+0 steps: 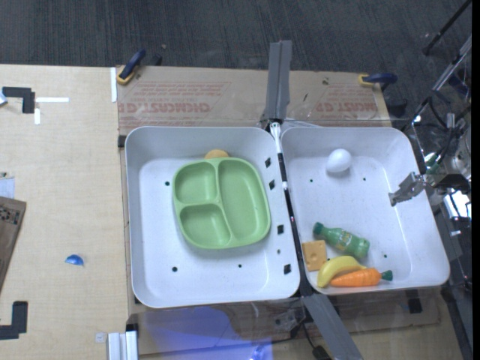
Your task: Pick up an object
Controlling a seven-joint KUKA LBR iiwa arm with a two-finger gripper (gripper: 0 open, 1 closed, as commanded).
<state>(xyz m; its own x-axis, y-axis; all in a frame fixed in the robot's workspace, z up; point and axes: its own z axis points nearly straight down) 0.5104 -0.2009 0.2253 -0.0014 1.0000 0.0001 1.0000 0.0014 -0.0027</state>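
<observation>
The right bin [375,201] holds a white egg [338,160] near its back. A green bottle [343,238] lies near the front. In the front corner, close together, are a piece of yellow cheese [314,254], a banana [335,268] and an orange carrot [358,277]. My gripper [403,190] hangs at the right bin's right side, above the floor of the bin. It is well apart from the egg and the bottle, and nothing shows in it.
The left bin [150,223] holds a green divided plate [221,202], with a small yellow thing [217,154] peeking out behind it. Between the bins runs a grey divider [278,88]. Cables and the arm's body [450,163] crowd the right edge.
</observation>
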